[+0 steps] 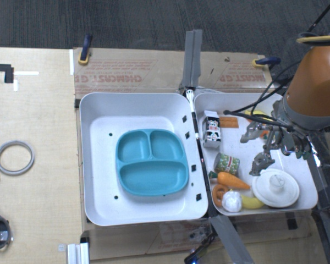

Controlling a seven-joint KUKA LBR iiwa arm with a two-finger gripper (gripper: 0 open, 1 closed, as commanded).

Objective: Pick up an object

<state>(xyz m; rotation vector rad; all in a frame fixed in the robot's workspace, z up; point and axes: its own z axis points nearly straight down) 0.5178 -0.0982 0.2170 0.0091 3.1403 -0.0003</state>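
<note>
Down at the front of the right bin (311, 199) the white lid (275, 187), carrot (232, 181) and yellow toy (252, 202) sit untouched, and the claw (262, 159) hovers just above them, can't tell open or closed, so I'd say it's the approach step and next it needs to drop onto one.

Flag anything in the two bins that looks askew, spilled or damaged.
Nothing spilled or broken. The small carton lies on its side against the right bin's left wall, and the carrot rests slantwise over neighbouring items. The blue plate sits flat in the left bin.
</note>
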